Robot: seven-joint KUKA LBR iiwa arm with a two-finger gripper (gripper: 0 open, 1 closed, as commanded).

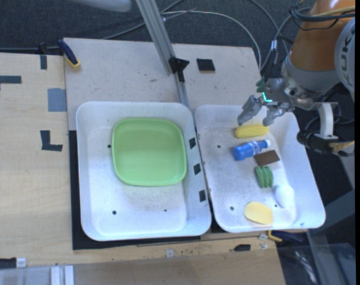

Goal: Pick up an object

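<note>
No label legible on anything from here. My gripper (261, 113) hangs over the far end of the right bin (304, 177), fingers spread wide and holding nothing, tips just above the yellow banana (251, 131). Blue bottle (249, 150), brown block (266, 157), green item (264, 176), white piece (284, 195), yellow piece (258, 213) lie nearer; green plate (149, 151) fills left bin (94, 177).

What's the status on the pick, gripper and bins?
Gripper open, above the yellow piece at the right bin's far end, holding nothing. Blue bottle lies right beside the yellow piece. Green plate in left bin.
</note>
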